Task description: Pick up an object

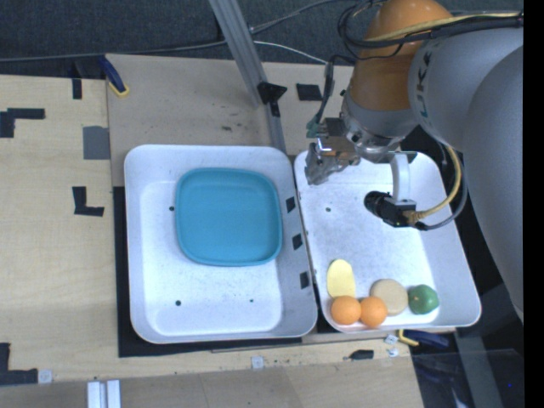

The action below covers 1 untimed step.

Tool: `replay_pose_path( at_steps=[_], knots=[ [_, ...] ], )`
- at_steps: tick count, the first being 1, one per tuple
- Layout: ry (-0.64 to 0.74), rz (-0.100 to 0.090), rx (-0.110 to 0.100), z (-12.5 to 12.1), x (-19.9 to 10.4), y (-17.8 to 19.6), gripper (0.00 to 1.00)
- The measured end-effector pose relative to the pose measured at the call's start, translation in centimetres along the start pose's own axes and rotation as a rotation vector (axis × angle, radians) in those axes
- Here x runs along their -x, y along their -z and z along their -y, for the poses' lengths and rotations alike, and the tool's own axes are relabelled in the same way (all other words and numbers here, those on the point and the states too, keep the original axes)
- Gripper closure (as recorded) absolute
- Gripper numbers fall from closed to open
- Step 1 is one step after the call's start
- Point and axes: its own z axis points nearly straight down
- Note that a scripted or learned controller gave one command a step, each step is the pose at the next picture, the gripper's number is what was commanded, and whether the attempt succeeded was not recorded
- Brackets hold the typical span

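Five small foods, a pale yellow piece (341, 277), two orange balls (345, 310), a beige lump (389, 293) and a green ball (422, 298), cluster along the right white bin's (442, 228) near edge, well apart from the end effector (321, 167) at its far-left corner; its opening I cannot tell.

- Blue plate (228, 216): smooth matt plastic.
- White bins (153, 304): glossy plastic, finely speckled.
- Bench (51, 228): pale wood-grain board, matt.
- Two oranges (359, 311), beside the yellow fruit (341, 277): smooth, slightly shiny.
- Arm's orange band (399, 24): glossy.
- Gripper (321, 167): bare shiny metal.
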Motion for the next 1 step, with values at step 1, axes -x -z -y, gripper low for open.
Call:
replay_pose_path(
  at_steps=[1],
  knots=[
    [-0.001, 0.000, -0.001, -1.34, -4.18, -1.04, 1.00]
  ],
)
